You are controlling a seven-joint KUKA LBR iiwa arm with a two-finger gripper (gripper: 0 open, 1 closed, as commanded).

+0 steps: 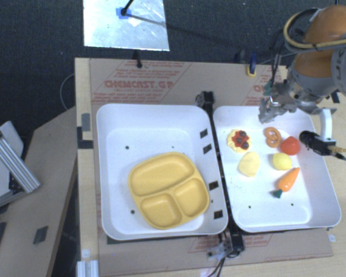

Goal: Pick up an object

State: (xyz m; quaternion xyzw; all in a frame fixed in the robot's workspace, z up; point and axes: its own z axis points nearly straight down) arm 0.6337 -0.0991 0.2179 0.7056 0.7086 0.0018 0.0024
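The arm point(320, 45) reaches in over the far right corner of the right bin point(320, 212); its gripper point(269, 113) hangs at the bin's back edge, above and just behind the cluster of toy foods, and nothing sits between its fingers; whether those fingers stand open or closed I cannot tell, since they read as one small grey mass at this slant.

The candidates all lie in the right bin, loosely grouped in its upper half: a small pizza piece point(239, 141) with dark and red toppings; a brown ring, perhaps a pretzel point(272, 137), nearest the gripper; a red tomato point(289, 146) just right of it; a pale yellow lump point(249, 164); a small yellow lemon point(282, 161); and an orange carrot point(288, 179) with a green tip, lying at a slant. The left bin point(112, 154) holds only a yellow divided tray point(167, 189), well apart from the arm.

I judge the step in hand to be the approach, with no grasp made yet; the next move calls for choosing one item, most plausibly the pretzel or the tomato since they lie closest, centring the fingers over it and descending straight; the pretzel and tomato are close neighbours, so a careless descent could nudge one while closing on the other.
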